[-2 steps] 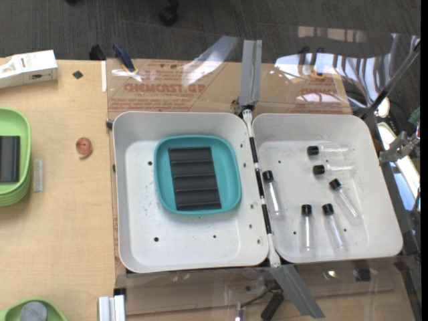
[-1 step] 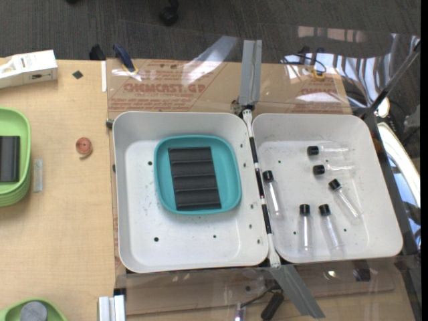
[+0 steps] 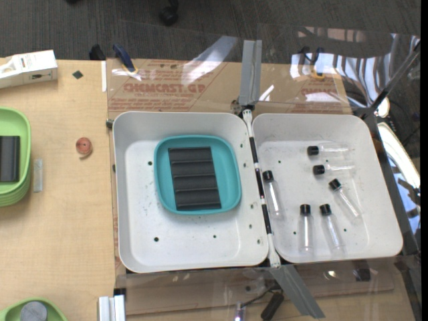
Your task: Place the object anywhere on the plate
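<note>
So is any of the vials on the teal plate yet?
No, the teal plate in the left bin carries just a dark ribbed insert, while all six black-capped vials lie in the right bin.

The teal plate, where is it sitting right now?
In the camera view the teal plate lies in the left white bin, toward its upper middle, with a black ridged insert on it; the clear vials are in the right bin.
</note>
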